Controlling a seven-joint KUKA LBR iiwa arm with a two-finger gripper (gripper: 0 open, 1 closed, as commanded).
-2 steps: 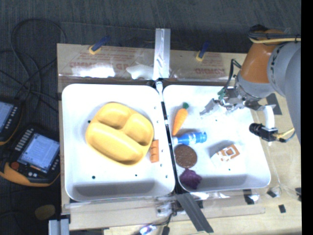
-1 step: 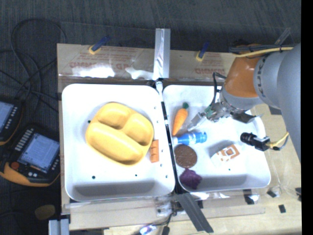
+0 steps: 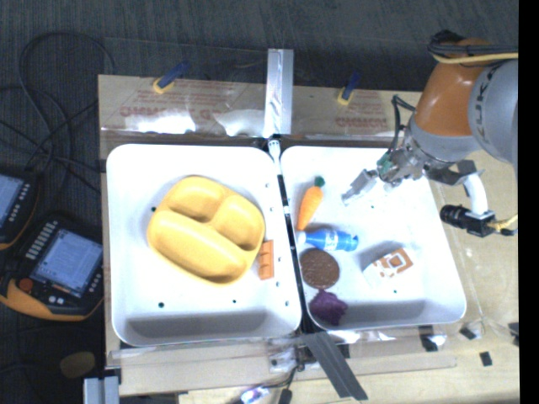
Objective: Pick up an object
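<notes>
Crowding the near corner of the right bin (image 3: 438, 251), a purple object (image 3: 328, 307) and a brown disc (image 3: 320, 268) lie beside the divider, with a blue bottle (image 3: 330, 241) and a small white-and-orange box (image 3: 390, 263) just beyond, all loose candidates for a pick. Farther back a toy carrot (image 3: 309, 205) leans along the divider. The gripper (image 3: 360, 183) hovers above the bin's far side, holding nothing; whether its fingers are spread cannot be told. A large yellow object (image 3: 206, 228) occupies the left bin (image 3: 126, 251).

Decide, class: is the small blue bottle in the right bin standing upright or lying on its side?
Lying on its side. The blue bottle stretches lengthwise across the right bin floor, between carrot and brown disc.
</notes>
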